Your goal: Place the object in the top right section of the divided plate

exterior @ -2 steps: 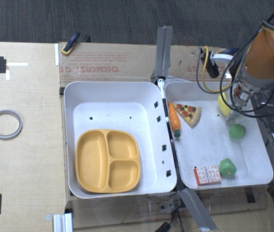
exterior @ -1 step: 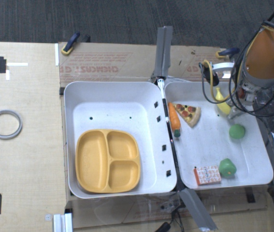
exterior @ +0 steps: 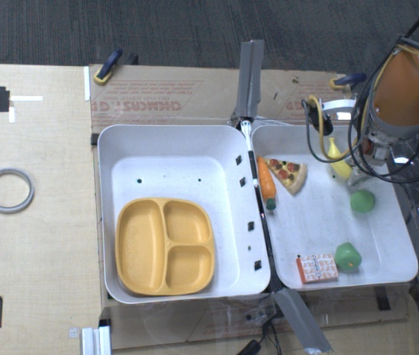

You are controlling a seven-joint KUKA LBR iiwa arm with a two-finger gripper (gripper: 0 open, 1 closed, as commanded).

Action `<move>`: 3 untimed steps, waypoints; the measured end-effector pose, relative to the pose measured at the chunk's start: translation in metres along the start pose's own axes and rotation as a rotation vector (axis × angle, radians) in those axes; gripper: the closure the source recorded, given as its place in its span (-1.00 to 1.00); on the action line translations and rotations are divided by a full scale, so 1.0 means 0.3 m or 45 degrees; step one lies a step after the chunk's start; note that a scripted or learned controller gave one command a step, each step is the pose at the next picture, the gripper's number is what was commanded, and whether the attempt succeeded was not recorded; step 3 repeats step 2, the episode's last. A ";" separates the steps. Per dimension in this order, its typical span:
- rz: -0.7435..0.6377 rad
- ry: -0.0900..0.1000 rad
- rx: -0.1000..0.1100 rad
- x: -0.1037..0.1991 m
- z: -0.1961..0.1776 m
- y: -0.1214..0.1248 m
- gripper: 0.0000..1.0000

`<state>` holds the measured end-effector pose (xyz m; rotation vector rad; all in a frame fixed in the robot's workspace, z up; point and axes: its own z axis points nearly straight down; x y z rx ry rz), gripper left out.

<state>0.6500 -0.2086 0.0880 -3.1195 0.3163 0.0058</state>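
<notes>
Watch out: with the gripper at the right bin's far edge, seemingly clamped on a banana, a loose hold could drop it before the divided plate in the left bin's near-left corner.

We see a smooth, matt yellow plastic divided plate in a glossy white plastic bin, matt brown cardboard behind, and pale wood-look bench.

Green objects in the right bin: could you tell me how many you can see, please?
2. One green object lies near the bin's right wall, below the arm. The other green object sits near the front edge, beside the small box. The arm may hide more.
</notes>
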 end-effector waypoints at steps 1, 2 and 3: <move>-0.001 0.002 0.000 0.039 -0.050 0.028 1.00; -0.001 0.001 0.001 0.038 -0.190 0.030 1.00; -0.001 0.001 0.001 0.038 -0.190 0.030 1.00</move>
